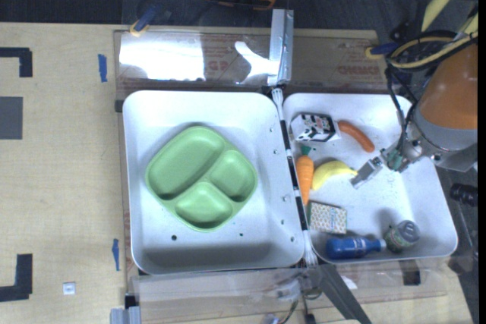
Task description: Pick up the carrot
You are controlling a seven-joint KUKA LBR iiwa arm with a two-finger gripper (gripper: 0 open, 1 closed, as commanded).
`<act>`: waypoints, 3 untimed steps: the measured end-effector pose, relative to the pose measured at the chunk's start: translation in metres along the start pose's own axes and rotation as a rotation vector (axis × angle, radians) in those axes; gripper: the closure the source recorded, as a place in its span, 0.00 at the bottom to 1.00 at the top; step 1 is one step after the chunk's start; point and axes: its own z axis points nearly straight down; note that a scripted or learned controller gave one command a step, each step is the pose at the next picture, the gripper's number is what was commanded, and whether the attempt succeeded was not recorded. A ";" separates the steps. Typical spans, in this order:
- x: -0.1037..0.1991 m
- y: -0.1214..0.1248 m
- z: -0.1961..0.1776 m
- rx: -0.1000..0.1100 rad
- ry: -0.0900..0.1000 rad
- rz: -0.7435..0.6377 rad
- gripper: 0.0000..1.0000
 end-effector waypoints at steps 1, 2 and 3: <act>0.032 0.028 0.064 -0.005 -0.005 -0.198 0.00; -0.030 0.014 0.065 -0.007 -0.008 -0.131 0.00; -0.009 -0.011 0.027 0.000 0.000 -0.009 0.00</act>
